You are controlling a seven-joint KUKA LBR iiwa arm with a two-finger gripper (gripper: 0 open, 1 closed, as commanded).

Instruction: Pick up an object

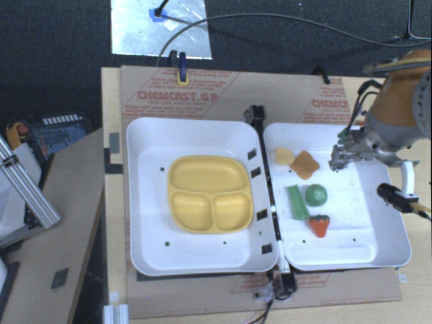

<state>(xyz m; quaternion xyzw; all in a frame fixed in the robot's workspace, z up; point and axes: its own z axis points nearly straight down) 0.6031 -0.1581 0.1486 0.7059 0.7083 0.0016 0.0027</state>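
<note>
Strawberry (320, 225) lies well apart from claw (337, 162), aperture unclear.

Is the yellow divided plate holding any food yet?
Empty: the yellow plate shows three bare compartments in the left bin.

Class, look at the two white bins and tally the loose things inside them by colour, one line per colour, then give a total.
Yellow: 2, the divided tray and a small pale yellow piece
Green: 2, the flat strip and the round ball
Orange-brown: 1, the flat piece
Red-orange: 1, the small toy
Total: 6
</note>
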